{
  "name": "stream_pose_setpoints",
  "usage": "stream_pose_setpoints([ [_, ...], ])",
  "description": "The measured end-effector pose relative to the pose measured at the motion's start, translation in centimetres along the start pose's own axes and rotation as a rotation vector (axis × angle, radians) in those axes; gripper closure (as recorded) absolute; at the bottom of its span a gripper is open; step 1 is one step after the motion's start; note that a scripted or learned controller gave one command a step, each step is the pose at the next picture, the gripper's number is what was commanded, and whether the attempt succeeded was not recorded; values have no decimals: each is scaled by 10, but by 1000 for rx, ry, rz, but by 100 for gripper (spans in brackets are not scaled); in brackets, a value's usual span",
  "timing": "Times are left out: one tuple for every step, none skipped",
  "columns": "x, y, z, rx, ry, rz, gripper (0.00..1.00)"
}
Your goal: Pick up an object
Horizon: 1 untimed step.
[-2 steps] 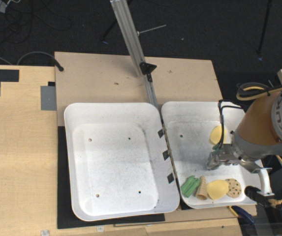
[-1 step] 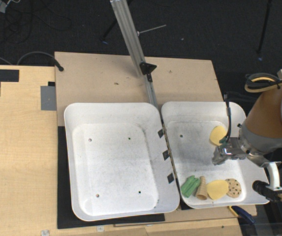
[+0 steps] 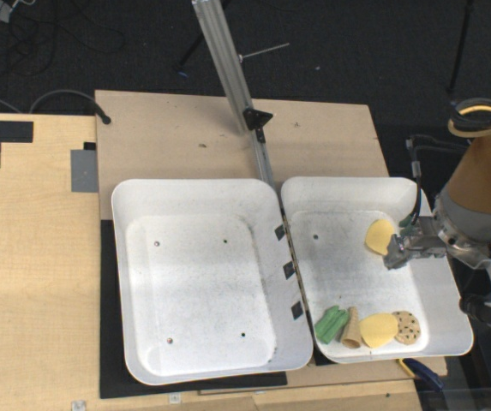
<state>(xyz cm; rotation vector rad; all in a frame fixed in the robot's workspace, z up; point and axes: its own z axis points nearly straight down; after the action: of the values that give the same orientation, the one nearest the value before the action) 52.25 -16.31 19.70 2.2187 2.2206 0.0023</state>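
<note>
Objects for this pick all sit in the right-hand bin. A pale yellow rounded piece lies near the bin's right wall, touching or just beside the tool, which reaches in from the right on the grey arm. Along the near edge lies a cluster: a green ridged item, a tan cone-like piece, a second yellow rounded piece and a brown-speckled cookie, all touching or nearly so. The left-hand bin lies beside it on the worktop.

You should treat the tool's state as unknown: it is small and dark in this view, and you cannot tell how far it is parted or whether anything sits in it. The yellow piece by it looks to be resting on the bin floor, not lifted.

Judging by their look, these are toy foods, probably light and smooth-skinned, so expect the yellow piece to slip or roll aside if you pinch its curved top. Take it across its narrower width, low down. The cookie lies flat and would be hard to get under.

No brand, label or writing is legible anywhere.
</note>
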Motion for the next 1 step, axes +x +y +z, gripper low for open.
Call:
stream_pose_setpoints([
  [3,-3,-61,-1,0,-1,100],
])
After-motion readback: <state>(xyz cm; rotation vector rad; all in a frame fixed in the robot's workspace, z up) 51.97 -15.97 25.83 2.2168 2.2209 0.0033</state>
